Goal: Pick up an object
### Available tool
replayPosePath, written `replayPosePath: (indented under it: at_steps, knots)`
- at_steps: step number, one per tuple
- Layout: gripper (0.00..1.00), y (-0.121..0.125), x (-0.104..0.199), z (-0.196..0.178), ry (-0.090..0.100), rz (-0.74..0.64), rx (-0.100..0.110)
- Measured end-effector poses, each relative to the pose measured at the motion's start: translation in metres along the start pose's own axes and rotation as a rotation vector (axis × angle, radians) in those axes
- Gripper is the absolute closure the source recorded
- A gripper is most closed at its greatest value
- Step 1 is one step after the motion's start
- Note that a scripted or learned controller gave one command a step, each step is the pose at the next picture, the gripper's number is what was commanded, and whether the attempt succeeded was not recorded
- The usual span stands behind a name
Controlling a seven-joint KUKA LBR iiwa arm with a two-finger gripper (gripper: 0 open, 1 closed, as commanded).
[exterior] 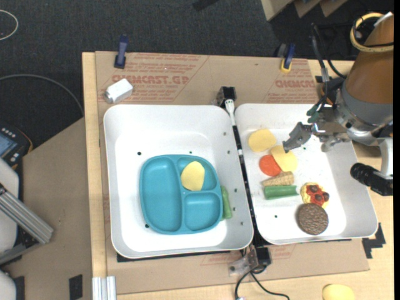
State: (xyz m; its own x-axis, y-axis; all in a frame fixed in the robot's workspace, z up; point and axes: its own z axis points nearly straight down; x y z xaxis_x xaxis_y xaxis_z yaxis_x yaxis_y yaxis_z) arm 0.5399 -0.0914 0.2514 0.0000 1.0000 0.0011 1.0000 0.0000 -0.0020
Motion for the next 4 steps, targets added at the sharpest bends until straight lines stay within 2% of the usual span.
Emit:
replayPosePath:
  at_steps: [1,2,3,4]
  knots:
    - [1.0,0.001,0.0,-0.011,-0.001,-0.001,-0.003]
    - [1.0,-0.05,0.011,0.007,0.001,0.002,0.005]
    - [1.0,-0.062,0.033,0.071,0.002,0.0,0.007]
    - [1.0,-0.06,0.109,0.045,0.002,-0.009,-0.006]
